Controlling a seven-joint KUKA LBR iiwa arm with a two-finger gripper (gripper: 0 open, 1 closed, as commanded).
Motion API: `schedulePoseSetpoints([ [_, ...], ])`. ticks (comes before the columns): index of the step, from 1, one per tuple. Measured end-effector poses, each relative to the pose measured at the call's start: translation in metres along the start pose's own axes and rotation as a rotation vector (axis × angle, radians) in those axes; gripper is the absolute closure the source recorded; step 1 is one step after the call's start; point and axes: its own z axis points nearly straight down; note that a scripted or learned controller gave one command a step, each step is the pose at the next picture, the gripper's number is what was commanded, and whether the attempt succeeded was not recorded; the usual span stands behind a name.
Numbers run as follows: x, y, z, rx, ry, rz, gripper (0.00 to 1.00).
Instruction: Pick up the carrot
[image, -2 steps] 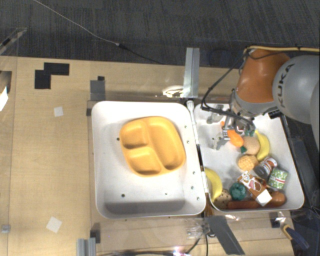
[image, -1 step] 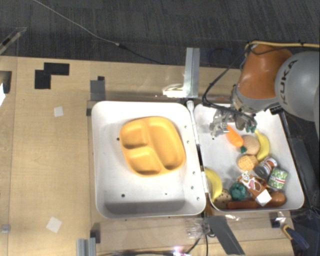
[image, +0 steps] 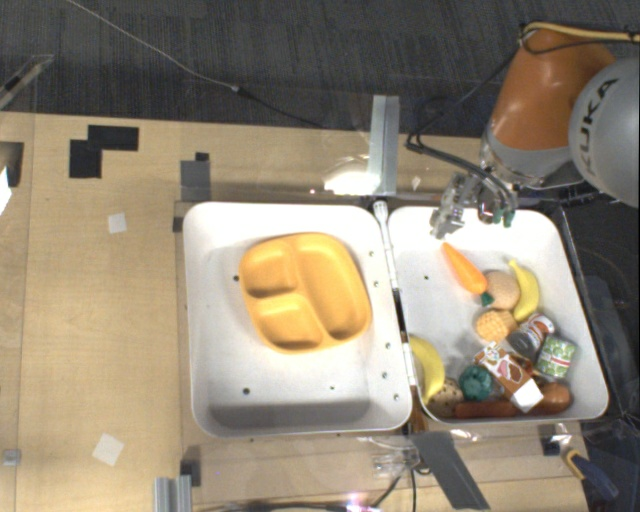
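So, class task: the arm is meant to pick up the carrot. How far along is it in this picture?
Nothing looks done yet: the carrot lies in the right bin, apart from the gripper. In hand: the gripper hangs above the bin's back edge, near the carrot. Left: lowering, gripping and lifting.

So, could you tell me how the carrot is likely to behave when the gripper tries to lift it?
The carrot looks like rigid toy plastic, so probably stiff and light. Its tapered, rounded shape may let it roll or slip. It lies apart from the gripper, on the bin floor.
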Motion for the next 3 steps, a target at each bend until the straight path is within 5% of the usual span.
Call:
schedulePoseSetpoints([
  [1, 0.023, -0.034, 0.058, 0.001, 0.009, -0.174, 1.00],
  [2, 0.062, 0.024, 0.001, -0.002, 0.005, -0.397, 1.00],
  [3, 0.009, 0.030, -0.003, 0.001, 0.004, -0.013, 1.00],
])
